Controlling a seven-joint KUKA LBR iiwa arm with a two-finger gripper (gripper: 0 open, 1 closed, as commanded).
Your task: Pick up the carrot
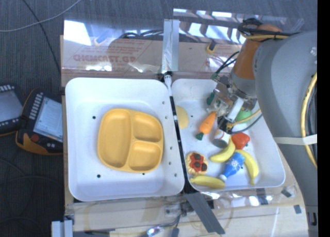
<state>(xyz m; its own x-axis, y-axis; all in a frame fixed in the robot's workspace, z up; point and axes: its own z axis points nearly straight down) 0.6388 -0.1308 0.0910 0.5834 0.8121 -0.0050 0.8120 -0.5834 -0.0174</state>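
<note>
Carrot (206,124) lies beside bananas (224,154), strawberry (240,140).

A bulky arm (286,83) in smooth matte grey, its large rounded housing (289,70) tapering to an orange band (246,58) above the wrist. Dark cables (227,65) loop beside the band and run toward the wrist, with thin black wires arching over its top. A yellow hose (311,96) curves along the grey body, and a pale strap (296,140) crosses it. The pincer (227,108) is a cluttered block of silver, black and white parts with green wiring.
</note>
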